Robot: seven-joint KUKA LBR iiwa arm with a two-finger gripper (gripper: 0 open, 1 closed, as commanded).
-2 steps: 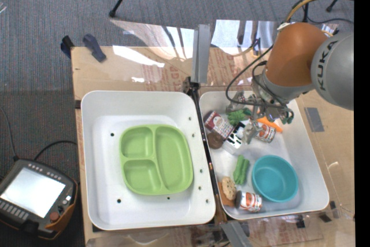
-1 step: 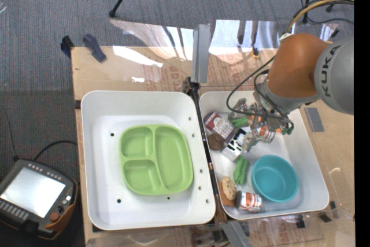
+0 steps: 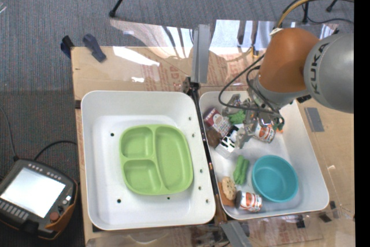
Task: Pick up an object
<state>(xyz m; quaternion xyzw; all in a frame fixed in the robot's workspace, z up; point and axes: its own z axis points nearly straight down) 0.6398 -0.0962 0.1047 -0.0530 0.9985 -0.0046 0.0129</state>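
single fixed camera above the counter (image 3: 133, 69), looking down at a slant on both white bins (image 3: 92, 124); my arm (image 3: 324, 69) enters from its right.

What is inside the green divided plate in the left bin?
All three compartments of the green divided plate show bare green surface, with no item in them. The plate lies in the left bin, covering the bin floor beneath it.

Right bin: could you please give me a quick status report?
Gripper low over clutter at bin's far end. Nothing seen held. Teal bowl, small can near front, untouched.
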